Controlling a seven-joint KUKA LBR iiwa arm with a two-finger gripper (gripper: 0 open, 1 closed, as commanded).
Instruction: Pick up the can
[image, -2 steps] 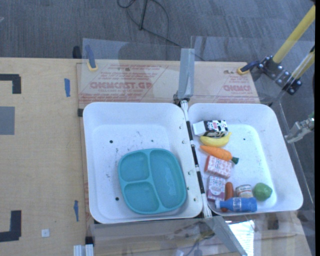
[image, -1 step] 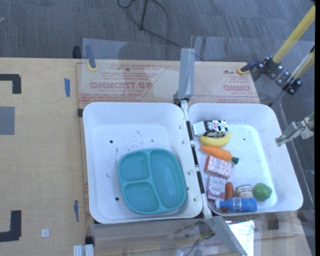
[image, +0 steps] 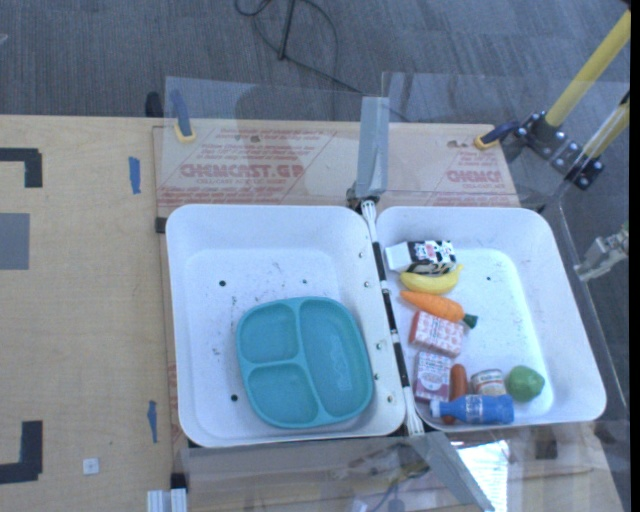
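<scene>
The can (image: 488, 381) is small, with a pale top and a brownish label. It stands near the front of the right bin (image: 545, 300). A green round fruit (image: 525, 382) lies just to its right and a red sausage (image: 458, 380) to its left. A blue bottle (image: 478, 409) lies on its side right in front of the can, close to or touching it.
Further back in the right bin lie a cow-patterned carton (image: 430, 254), a banana (image: 432, 279), a carrot (image: 436, 306) and two red-and-white packets (image: 438, 333). The left bin (image: 200, 250) holds a teal divided plate (image: 302, 361). A yellow pole (image: 590, 70) crosses the top right corner.
</scene>
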